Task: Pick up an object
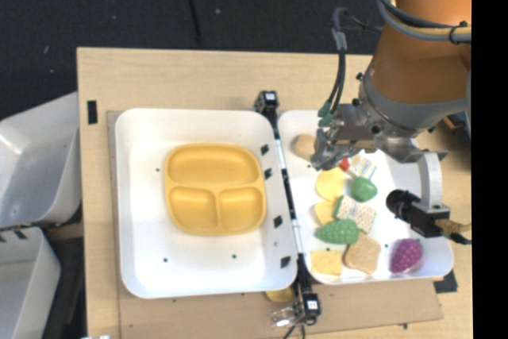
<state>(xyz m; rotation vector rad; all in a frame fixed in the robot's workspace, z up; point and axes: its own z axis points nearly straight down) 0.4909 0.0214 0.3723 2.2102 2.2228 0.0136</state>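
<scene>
Quick count: two white bins, the left bin point(143, 266) and the right bin point(432, 270). One yellow divided tray point(214, 188) in the left one. On the right there's a pile of toy food: two green pieces point(337, 232), one purple grape bunch point(406, 256), one toast slice point(363, 255), a few yellow bits point(330, 186).

Robot lab: bench point(99, 91) w/ two white bins point(127, 194), KUKA arm point(421, 36).

A divided tray point(214, 188) lies in the left bin point(135, 250); toy foods point(349, 210) crowd the right bin point(295, 123).
</scene>
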